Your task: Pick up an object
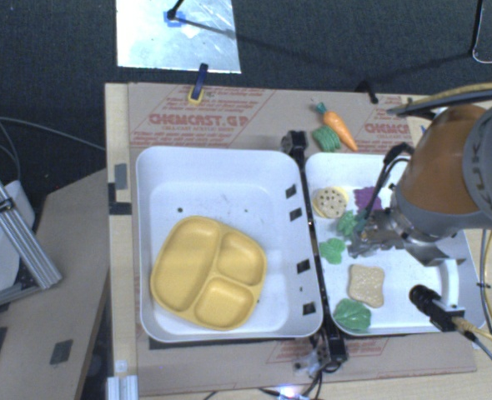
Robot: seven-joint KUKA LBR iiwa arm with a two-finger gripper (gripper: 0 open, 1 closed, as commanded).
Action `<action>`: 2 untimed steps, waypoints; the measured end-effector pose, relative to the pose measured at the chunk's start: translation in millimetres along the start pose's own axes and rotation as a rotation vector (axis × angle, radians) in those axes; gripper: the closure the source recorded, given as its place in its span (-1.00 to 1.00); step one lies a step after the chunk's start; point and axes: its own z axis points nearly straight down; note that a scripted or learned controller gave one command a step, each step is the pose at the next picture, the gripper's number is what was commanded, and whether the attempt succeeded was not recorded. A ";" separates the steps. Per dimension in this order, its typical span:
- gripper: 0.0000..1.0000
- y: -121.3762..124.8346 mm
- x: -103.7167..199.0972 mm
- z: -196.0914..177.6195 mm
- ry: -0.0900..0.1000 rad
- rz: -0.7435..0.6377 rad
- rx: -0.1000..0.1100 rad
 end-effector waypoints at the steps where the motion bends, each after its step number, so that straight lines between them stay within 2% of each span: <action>1: 1.00 46.0 88.5 11.5 0.000 -0.004 0.000; 2: 1.00 7.5 162.8 -67.5 0.006 -0.006 -0.002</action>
